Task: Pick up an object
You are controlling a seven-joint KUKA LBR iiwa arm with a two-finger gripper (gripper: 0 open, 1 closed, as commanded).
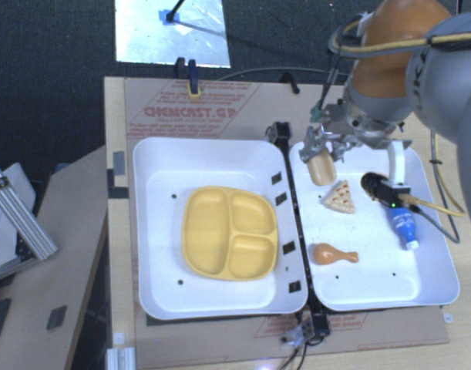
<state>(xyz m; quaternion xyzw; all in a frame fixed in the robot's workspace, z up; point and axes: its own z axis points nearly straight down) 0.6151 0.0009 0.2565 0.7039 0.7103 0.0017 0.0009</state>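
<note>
My gripper (321,148) hangs over the back left part of the right bin (435,284). A tan, loaf-shaped toy (321,169) sticks out below it, its upper end between the two fingers, so the gripper is shut on it. Just to the right of the loaf, a toy pizza slice (339,197) lies on the bin floor. A toy chicken drumstick (333,254) rests nearer the front. A blue bottle (403,227) lies at the right side of the same bin.
The left bin (154,284) holds a yellow divided plate (229,232) in its middle. A black divider strip (291,206) runs between the two bins. The arm's grey and orange body (405,37) looms over the back right corner.
</note>
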